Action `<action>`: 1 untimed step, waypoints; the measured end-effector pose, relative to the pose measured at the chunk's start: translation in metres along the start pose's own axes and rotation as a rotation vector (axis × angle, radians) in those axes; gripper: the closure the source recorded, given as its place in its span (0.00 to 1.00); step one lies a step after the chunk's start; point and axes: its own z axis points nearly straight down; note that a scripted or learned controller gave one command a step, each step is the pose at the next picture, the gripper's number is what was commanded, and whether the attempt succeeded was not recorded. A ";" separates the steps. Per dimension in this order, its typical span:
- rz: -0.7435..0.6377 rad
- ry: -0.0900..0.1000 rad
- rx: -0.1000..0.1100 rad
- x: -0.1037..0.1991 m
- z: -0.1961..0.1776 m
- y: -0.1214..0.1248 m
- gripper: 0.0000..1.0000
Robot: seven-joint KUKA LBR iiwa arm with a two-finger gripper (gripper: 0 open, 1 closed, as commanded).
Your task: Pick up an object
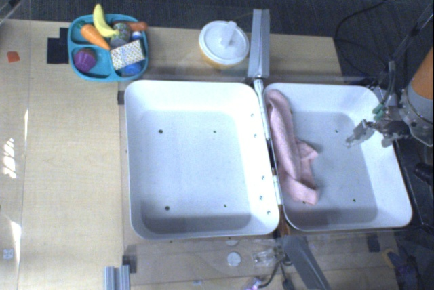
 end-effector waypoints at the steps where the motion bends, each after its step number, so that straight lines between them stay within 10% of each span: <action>1: -0.156 -0.002 -0.006 0.012 0.091 0.038 0.00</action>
